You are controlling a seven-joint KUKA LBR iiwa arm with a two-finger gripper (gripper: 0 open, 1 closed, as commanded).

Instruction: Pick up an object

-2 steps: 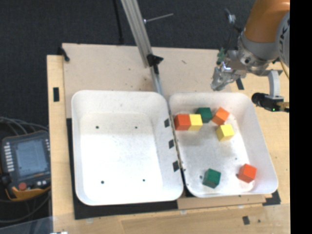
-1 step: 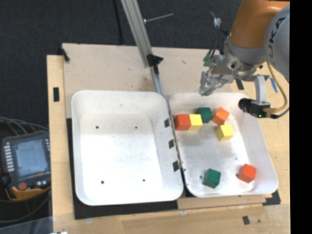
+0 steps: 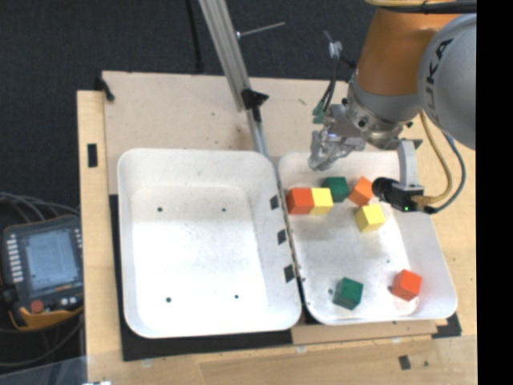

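gripper [image 3: 322, 157], small green cube [image 3: 337, 188] beside

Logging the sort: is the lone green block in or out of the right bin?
In: the green block rests on the right bin floor.

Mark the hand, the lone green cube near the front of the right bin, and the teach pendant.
hand [image 3: 323, 156]: camera view, between fingertips.
green cube [image 3: 348, 293]: camera view, top face.
teach pendant [image 3: 44, 261]: camera view, screen.
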